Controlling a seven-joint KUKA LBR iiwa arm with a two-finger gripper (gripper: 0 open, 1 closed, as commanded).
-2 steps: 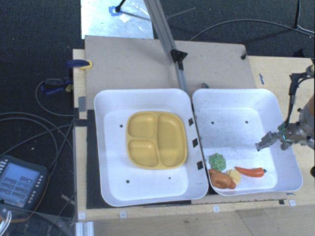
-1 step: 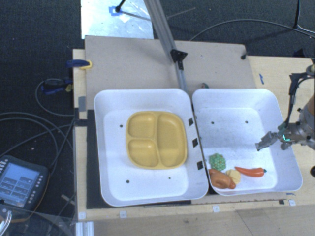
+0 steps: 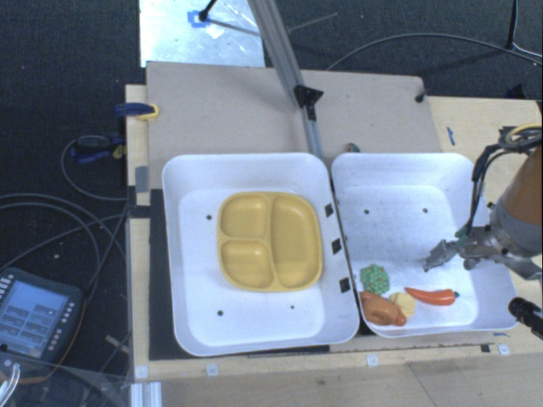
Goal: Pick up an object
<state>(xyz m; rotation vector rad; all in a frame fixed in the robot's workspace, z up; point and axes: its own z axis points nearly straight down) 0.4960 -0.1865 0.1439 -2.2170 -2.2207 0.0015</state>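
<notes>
In the right bin (image 3: 399, 185), near its front edge, lie a red chili pepper (image 3: 431, 295), a green broccoli piece (image 3: 374, 277), a small yellow piece (image 3: 402, 303) and a brown-orange food item (image 3: 381, 309). My gripper (image 3: 448, 254) hangs at the right side of this bin, just above and behind the chili pepper. Nothing shows between its fingers, and their spread is too small to read. The arm with its orange band (image 3: 517, 197) enters from the right edge.
The left bin (image 3: 195, 185) holds a yellow divided plate (image 3: 270, 241). A grey metal pole (image 3: 284, 53) slants over the back of the bench. Cables and a teach pendant (image 3: 34, 308) lie on the floor at left.
</notes>
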